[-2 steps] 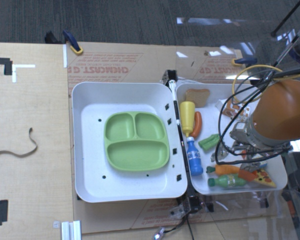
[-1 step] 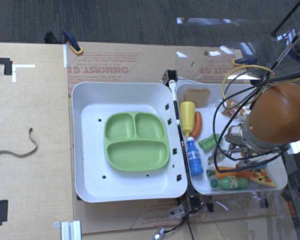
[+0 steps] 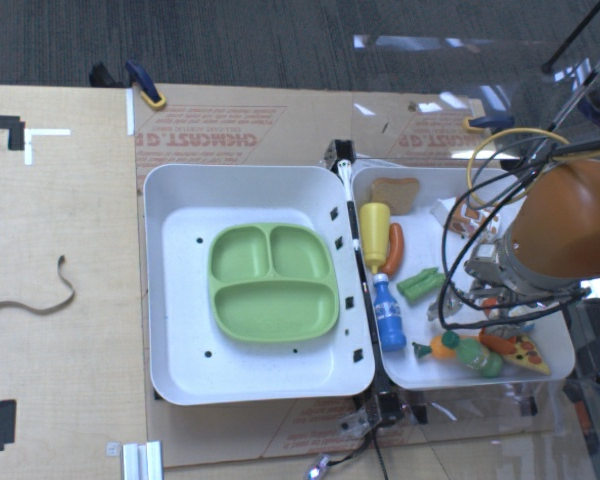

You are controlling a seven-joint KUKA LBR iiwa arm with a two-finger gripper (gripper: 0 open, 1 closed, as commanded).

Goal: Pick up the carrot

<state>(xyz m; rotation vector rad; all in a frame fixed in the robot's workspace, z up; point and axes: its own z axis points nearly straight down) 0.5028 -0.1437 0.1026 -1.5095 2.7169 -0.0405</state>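
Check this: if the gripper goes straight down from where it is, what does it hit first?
Probably the right bin floor, near the carrot and pizza slice. The gripper sits behind cables, so its exact line and depth are unclear.

Light wood bench (image 3: 50, 368) has a cardboard sheet (image 3: 240, 133) laid across it, two white bins (image 3: 160, 268) sitting on that, and a curly brown cord (image 3: 35, 303) near the left edge.

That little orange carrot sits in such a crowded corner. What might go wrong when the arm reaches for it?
1. The carrot lies against a green toy and near a pizza slice, so the end effector may grab or shove those instead.
2. The blue bottle lies close by and might get knocked.
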